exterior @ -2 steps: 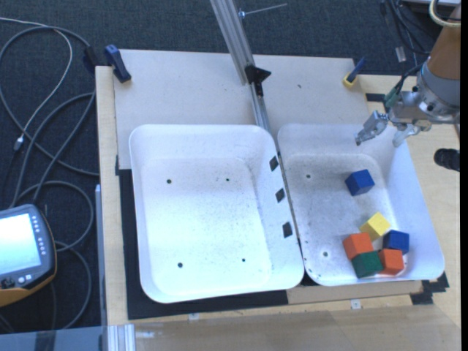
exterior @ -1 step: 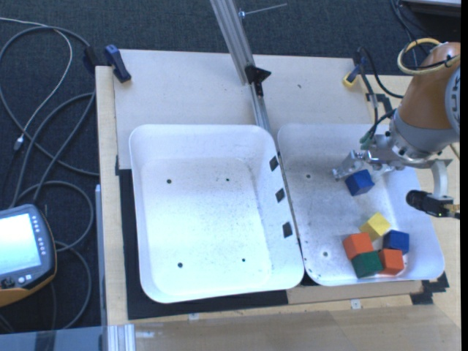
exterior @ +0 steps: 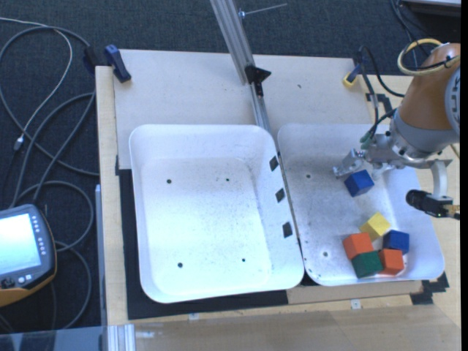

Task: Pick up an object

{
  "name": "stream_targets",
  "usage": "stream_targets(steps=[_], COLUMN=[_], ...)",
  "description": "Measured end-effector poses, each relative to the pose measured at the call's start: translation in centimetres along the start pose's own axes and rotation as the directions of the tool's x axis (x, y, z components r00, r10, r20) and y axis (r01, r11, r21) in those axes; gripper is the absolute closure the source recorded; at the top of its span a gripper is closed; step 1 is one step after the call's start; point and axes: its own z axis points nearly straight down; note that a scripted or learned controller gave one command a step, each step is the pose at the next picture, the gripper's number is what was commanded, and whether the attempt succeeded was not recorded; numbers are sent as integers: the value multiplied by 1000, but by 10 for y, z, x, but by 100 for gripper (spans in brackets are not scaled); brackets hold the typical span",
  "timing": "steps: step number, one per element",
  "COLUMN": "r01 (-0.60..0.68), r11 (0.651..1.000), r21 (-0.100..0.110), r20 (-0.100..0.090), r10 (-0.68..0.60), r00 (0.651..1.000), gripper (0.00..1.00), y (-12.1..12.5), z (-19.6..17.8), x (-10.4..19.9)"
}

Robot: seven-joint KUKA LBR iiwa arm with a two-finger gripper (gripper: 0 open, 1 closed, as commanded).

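Note:
My gripper [exterior: 354, 171] hangs over the upper middle of the right bin [exterior: 314, 196], at the end of the grey arm with the orange band coming in from the right. A blue cube [exterior: 359, 183] sits tilted directly under its tip, touching or nearly touching it. In the bin's near right corner lies a cluster of blocks: a yellow one [exterior: 377, 224], a second blue one [exterior: 397, 240], two orange ones [exterior: 357, 244] [exterior: 393, 260] and a green one [exterior: 367, 264].
The left bin [exterior: 146, 196] stands beside the right one, their rims meeting in the middle. A metal pole [exterior: 232, 31] slants up from between the bins. A black fitting [exterior: 428, 202] on the arm overhangs the right rim.

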Motion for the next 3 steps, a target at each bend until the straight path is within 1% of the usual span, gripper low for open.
stream_targets(steps=[2, 3], r01=[2, 1], r11=[1000, 1000], r21=[-11, 3], r20=[5, -1], r10=[-2, -1], r00=[1000, 1000], gripper=[0, 0], y=[-7, -19], z=[7, 17], x=[4, 6])
